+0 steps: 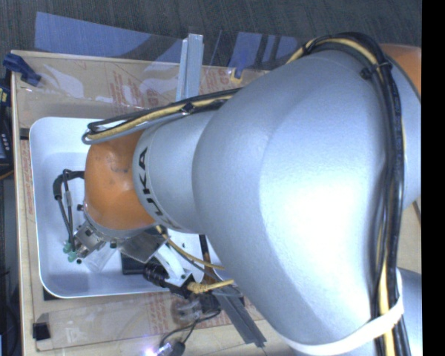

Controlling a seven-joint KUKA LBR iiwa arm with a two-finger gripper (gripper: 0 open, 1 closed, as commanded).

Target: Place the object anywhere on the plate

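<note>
Reaching low into the left bin point(44, 199) toward eight o'clock, presumably seeking the object, the gripper point(80, 249) gives no readable state; I cannot tell.

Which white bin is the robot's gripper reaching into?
The left bin, whose white floor and rim show at the view's left. The gripper hangs low over it; the other bin sits hidden under the big grey arm.
</note>
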